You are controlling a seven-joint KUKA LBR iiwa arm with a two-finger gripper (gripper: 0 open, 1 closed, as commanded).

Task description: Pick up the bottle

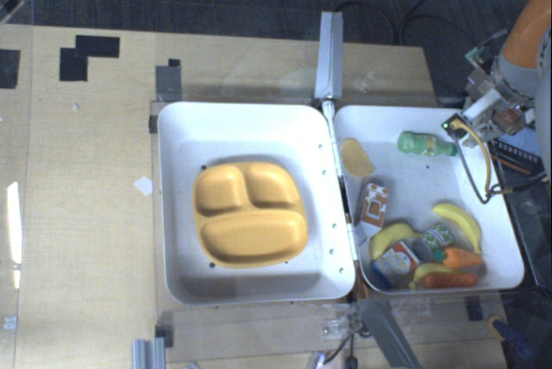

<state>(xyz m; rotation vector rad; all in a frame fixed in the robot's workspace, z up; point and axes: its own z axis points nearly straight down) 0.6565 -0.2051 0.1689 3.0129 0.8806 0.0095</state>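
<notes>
Green bottle [427, 143] lies on its side in the right bin [414, 182], just beside the tool [493, 104] and close under the bin's far wall. I cannot tell whether the tool is spread or pressed together. My worry is that the round bottle rolls when touched, or the tool strikes the wall. Bare floor lies beyond the bottle, with the banana [461, 221] and carton [373, 205] well apart from it.

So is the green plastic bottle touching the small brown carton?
Apart. The camera view shows the green plastic bottle lying on its side, with bare floor of the right bin between it and the small brown carton.
</notes>
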